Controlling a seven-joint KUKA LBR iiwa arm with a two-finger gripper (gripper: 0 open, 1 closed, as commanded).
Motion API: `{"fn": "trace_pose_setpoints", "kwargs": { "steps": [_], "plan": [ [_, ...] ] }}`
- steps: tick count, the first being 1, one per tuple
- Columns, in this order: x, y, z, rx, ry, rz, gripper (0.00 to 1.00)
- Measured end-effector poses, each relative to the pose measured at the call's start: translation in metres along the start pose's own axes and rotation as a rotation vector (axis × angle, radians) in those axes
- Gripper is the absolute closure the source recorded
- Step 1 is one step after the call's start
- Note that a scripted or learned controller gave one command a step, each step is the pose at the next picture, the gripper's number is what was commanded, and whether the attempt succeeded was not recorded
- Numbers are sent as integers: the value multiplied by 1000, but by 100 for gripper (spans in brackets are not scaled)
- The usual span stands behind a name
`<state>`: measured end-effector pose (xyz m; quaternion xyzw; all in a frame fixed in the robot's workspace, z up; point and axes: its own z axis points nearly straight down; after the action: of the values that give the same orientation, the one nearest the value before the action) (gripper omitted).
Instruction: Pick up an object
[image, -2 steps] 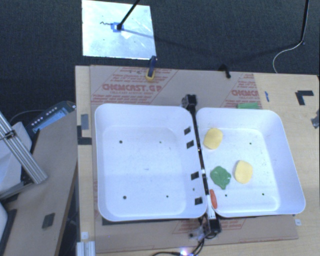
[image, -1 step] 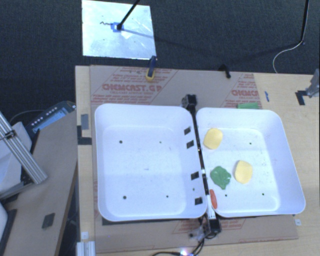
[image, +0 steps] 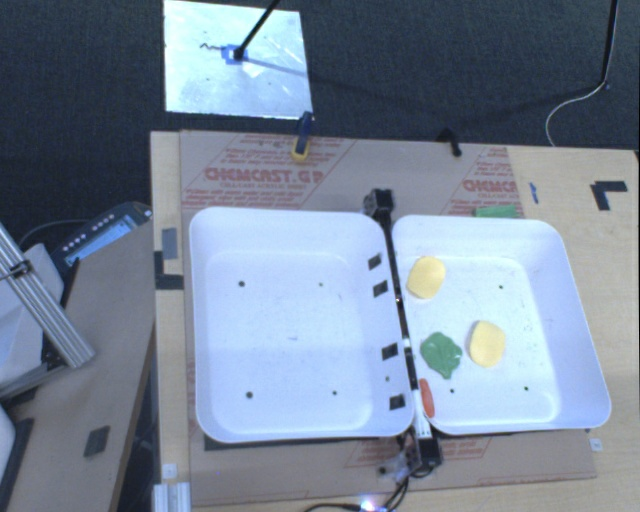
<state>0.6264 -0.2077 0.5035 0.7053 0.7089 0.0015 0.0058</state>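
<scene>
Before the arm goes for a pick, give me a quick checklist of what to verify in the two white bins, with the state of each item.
1. Pickable things present: ok. The right white bin holds a flat yellow piece near its back left, a second flat yellow piece toward the middle, a flat green piece and a small orange-red piece.
2. Space around the back yellow piece: ok, it lies apart from the others.
3. Space between the green piece and the second yellow piece: not ok, they lie close together.
4. Orange-red piece graspable: not ok, it sits against the bin's left wall.
5. What the pieces are made of: cannot tell.
</scene>
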Motion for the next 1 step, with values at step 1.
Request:
{"fn": "trace_pose_setpoints", "kwargs": {
  "steps": [1],
  "plan": [
    [2, 44, -10, 5, 3, -2, 100]
  ]
}}
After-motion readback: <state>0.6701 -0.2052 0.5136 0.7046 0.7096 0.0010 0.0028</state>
